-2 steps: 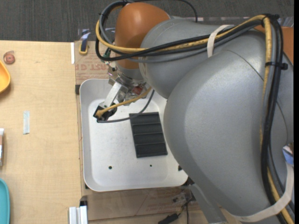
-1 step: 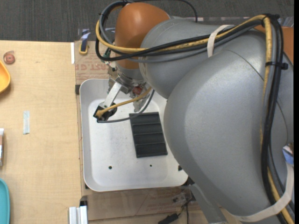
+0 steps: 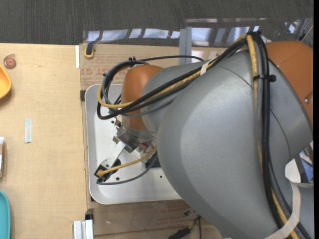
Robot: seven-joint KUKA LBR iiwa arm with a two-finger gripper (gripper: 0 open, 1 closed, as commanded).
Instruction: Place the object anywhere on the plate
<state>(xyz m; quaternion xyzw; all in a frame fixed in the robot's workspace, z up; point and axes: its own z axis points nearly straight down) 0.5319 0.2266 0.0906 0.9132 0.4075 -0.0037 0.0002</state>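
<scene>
Object: its place cannot be told, hidden by the grey arm (image 3: 224, 148) across centre and right. White bin (image 3: 93, 183) lies lower centre-left. Gripper (image 3: 128, 140) hangs over the bin's left half; whether wide or narrow, I cannot tell.

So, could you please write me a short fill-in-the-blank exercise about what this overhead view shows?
1. The shallow plastic bin under the large grey robot arm is ___ in colour.
2. The band above the wrist of that arm is coloured ___.
3. The curved orange object lies on the wooden bench at the view's ___ edge.

Missing words: white; orange; left.
</scene>
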